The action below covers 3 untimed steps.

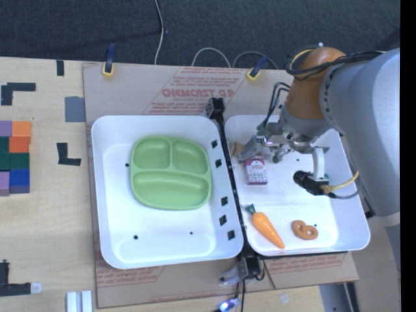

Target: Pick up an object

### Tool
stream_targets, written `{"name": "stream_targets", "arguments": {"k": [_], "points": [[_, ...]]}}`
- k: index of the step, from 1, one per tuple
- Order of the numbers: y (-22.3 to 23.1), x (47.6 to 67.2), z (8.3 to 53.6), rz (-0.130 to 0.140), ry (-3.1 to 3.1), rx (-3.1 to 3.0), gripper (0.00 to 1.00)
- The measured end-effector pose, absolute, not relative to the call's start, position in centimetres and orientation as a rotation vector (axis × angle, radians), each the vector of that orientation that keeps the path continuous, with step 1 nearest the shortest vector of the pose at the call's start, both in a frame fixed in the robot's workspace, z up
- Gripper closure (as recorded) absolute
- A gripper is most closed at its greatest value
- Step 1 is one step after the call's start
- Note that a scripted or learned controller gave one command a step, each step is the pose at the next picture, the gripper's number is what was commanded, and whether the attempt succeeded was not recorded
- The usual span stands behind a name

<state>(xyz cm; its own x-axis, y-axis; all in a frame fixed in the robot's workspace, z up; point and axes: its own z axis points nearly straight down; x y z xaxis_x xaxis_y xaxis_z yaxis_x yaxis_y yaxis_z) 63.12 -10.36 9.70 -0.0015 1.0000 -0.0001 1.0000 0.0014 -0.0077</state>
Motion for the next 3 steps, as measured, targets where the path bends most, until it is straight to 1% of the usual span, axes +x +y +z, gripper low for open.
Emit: {"name": "stream_targets", "arguments": {"k": [1, 2, 3], "points": [[-10.3, 63.1, 8.4, 0.003, -2.224, -2.219, 0.00], [-10.2, 63.1, 9.5, 0.003, -2.226, -2.218, 1.00], [-11.1, 63.6, 14.6, -0.003, -2.225, -2.222, 1.00]]}}
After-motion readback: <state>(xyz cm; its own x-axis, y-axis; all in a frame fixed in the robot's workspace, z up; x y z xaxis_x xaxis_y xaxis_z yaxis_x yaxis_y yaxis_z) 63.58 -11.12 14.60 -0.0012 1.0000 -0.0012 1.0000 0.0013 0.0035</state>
